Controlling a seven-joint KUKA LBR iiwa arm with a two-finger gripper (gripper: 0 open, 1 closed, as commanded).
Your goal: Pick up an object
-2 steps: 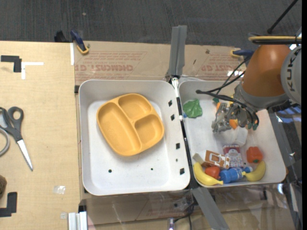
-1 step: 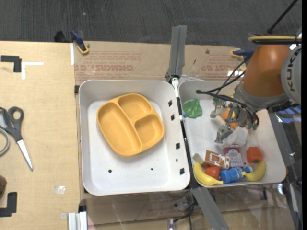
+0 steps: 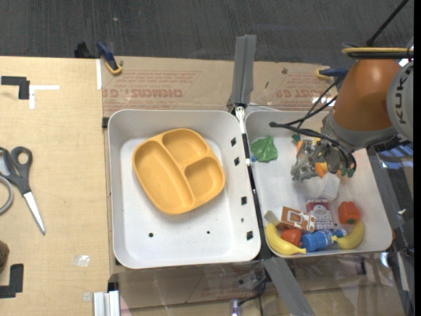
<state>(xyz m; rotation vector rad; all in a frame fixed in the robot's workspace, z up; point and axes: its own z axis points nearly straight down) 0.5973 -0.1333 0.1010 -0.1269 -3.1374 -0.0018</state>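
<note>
Several small toys lay in the right bin [image 3: 378, 183]; the tool [image 3: 309, 166] hung above an orange piece [image 3: 320, 168], its grip impossible to tell. The piece looked light, rigid, best pinched across its middle

Arm [image 3: 378, 104]: grey casing, broad rounded orange band above wrist. Black letters "KU" on pale upper shell at frame edge. Black cables run from wrist toward gripper [image 3: 309, 166]. Gripper: dull grey metal, compact, with small orange and green patches beside it; finer detail too blurred to read.
</note>
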